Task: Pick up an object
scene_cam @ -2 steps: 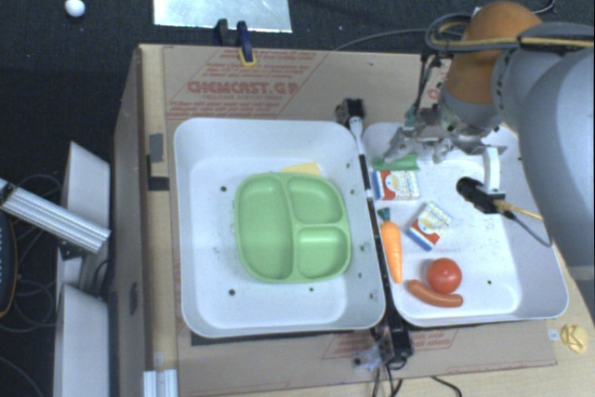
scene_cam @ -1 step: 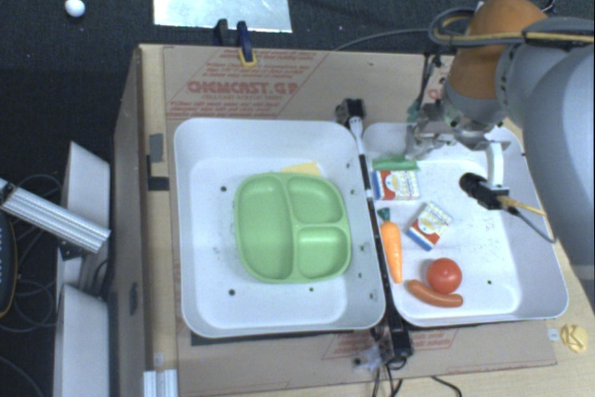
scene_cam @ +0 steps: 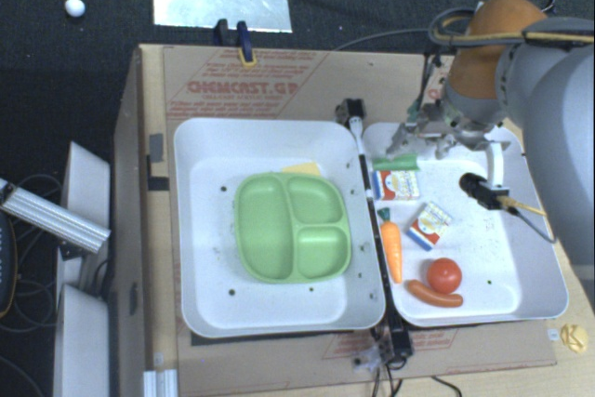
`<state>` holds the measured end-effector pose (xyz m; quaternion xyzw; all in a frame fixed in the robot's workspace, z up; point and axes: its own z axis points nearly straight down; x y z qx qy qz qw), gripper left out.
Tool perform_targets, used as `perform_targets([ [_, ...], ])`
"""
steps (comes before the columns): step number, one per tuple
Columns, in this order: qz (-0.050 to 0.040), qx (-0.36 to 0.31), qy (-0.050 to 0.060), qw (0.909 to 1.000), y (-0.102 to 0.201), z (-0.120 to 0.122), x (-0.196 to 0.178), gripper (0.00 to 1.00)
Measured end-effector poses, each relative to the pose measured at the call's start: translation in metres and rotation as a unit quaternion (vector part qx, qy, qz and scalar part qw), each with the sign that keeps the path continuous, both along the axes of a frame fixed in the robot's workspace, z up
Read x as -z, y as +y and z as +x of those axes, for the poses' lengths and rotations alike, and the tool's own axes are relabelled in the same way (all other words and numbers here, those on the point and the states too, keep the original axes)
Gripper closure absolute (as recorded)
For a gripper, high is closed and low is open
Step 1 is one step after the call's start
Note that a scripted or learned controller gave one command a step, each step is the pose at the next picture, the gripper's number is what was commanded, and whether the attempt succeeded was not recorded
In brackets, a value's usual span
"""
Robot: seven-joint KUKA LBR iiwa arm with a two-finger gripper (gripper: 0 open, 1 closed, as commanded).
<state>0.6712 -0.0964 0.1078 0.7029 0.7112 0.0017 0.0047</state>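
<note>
The right bin (scene_cam: pixel 535 279) holds several items: a red and green carton (scene_cam: pixel 396 184), a small striped box (scene_cam: pixel 430 225), an orange carrot (scene_cam: pixel 391 251), a red tomato (scene_cam: pixel 444 274) and a brown sausage (scene_cam: pixel 433 295). My gripper (scene_cam: pixel 416 140) hangs over the bin's far left corner, just behind the carton. Nothing shows in its grasp. The grey arm with its orange band (scene_cam: pixel 493 37) comes in from the upper right.
The left bin (scene_cam: pixel 209 293) carries a green divided plate (scene_cam: pixel 291 226) with a yellow piece (scene_cam: pixel 302 169) behind it. A black divider (scene_cam: pixel 369 200) runs between the bins. A black fitting (scene_cam: pixel 479 189) sticks out over the right bin's far side.
</note>
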Motion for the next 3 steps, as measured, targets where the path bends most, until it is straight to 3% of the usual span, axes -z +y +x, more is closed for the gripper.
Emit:
perform_targets([
  [1, 0.0015, 0.003, 0.003, 1.0, 0.002, -0.002, 0.023, 0.0],
  [2, 0.0009, 0.002, 0.0, 1.0, 0.002, 0.0, 0.01, 1.0],
  [3, 0.0008, 0.002, 0.0, 1.0, 0.002, 0.0, 0.01, 0.0],
])
